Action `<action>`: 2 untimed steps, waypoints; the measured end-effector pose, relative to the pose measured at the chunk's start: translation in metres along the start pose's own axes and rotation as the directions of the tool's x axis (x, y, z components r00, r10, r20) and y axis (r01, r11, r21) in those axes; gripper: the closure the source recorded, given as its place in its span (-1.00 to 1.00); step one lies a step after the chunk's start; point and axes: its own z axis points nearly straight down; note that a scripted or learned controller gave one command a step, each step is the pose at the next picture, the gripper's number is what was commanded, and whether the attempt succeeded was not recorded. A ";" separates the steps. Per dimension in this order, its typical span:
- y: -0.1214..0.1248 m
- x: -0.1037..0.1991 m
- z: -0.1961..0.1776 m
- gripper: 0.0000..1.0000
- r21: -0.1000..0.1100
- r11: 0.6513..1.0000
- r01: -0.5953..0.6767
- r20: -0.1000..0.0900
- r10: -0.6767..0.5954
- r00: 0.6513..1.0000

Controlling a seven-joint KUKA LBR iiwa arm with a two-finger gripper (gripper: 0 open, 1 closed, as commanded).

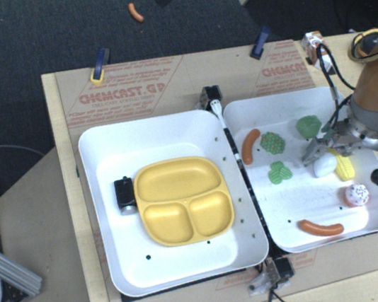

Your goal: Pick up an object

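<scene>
Over right bin, arm lowered, gripper by white egg.

White egg-shaped object lies beside yellow corn.

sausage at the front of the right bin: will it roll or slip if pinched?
The sausage is a smooth, rounded, slightly curved cylinder lying flat, so it may slip from a pinch across its width. The curve probably limits rolling. It looks like light toy food, likely easy to lift.
</scene>
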 end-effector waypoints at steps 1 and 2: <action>0.003 0.000 -0.014 1.00 -0.009 1.000 0.001 0.001 -0.001 1.000; -0.003 0.005 -0.069 1.00 0.007 1.000 0.002 -0.007 -0.002 1.000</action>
